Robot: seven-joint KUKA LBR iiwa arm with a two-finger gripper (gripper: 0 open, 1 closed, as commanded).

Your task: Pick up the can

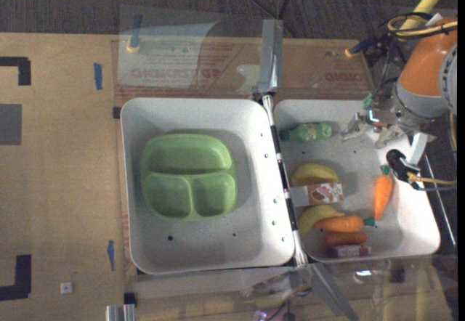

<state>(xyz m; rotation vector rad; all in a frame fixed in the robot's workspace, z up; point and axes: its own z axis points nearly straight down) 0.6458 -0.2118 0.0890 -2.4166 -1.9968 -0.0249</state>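
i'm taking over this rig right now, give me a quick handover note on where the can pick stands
Gripper: at the top right of the right bin, above the bin floor, with nothing seen between its fingers; open or shut is unclear from this view.
Can: lying on its side near the left wall of the right bin, wedged between two bananas, well away from the gripper.
Also in that bin: a green bottle, two carrots and a red item at the bottom edge. The left bin holds a green divided tray.
Done: nothing yet; the can is untouched.
Left: move over the can, grasp it, lift it.
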